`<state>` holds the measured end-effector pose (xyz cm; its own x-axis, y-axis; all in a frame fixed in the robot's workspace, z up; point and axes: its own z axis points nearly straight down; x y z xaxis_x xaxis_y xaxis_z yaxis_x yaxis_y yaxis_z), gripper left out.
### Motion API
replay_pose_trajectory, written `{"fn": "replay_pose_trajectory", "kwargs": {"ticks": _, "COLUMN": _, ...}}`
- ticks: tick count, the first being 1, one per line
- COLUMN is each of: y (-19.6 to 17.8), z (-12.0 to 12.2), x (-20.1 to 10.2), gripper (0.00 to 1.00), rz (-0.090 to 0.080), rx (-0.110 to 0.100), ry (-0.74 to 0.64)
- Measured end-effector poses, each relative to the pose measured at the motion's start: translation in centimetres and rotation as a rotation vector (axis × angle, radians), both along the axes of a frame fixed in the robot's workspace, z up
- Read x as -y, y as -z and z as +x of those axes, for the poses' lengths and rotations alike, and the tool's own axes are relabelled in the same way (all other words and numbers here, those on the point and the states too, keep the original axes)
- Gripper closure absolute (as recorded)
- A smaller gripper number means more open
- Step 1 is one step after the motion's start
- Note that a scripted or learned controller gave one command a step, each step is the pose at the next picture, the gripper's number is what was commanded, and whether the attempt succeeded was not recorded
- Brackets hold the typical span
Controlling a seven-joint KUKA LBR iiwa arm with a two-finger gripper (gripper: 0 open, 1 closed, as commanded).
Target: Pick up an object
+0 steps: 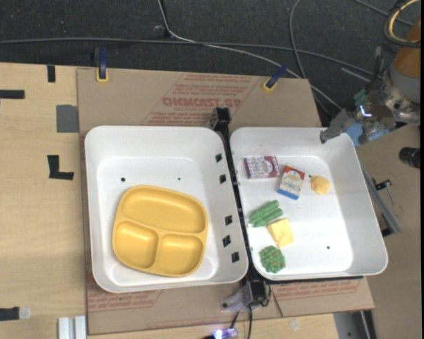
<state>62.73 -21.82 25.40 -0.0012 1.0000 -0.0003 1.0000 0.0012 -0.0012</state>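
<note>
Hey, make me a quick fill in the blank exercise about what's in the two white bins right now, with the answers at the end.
1. The yellow divided tray lies in the ____ bin of the camera view.
2. The tray has ____ compartments.
3. The green bean pod lies in the right bin, directly above the ____ block.
4. The end effector hangs over the right bin's upper ____ corner.

Missing words: left; three; yellow; right
</note>
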Motion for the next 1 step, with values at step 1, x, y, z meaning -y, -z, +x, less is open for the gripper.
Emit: {"fn": "replay_pose_trajectory", "kwargs": {"ticks": 1, "y": 4.38, "z": -0.06, "x": -0.36, "gripper": 0.00, "rz": 0.000, "rx": -0.004, "ry": -0.001}}
